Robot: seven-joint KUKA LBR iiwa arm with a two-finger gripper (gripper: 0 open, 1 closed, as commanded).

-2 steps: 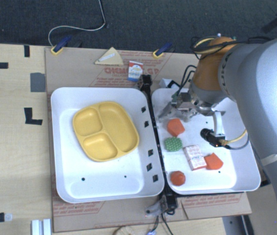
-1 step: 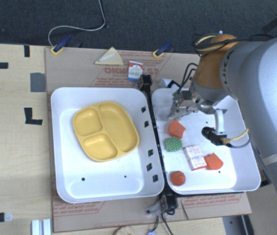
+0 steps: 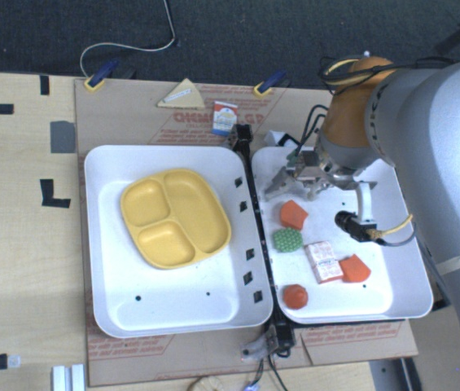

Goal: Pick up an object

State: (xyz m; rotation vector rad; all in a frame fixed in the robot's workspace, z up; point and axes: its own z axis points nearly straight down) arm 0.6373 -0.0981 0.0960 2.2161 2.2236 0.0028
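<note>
Claw position: claw (image 3: 282, 182) hangs over the far left part of the right bin (image 3: 405, 296), low above the white floor, with the grey arm (image 3: 425, 137) reaching in from the right.
Claw state: two thin fingers splay apart toward the left, open, with nothing between them.
Nearest object: orange block (image 3: 294, 214) lies just near of the fingertips and slightly right, apart from them.
Axis: this block looks roughly square, so no clear long axis can be read.
Other candidates: green ball (image 3: 288, 239) sits just near of the block; small printed box (image 3: 322, 261), second orange block (image 3: 355, 269) and red ball (image 3: 295, 296) lie further toward the near edge.
Left bin: yellow divided tray (image 3: 174, 217) lies well apart.
Hard to make out: fingertip height above the floor is unclear, and the wrist hides the far right corner of the bin.
</note>
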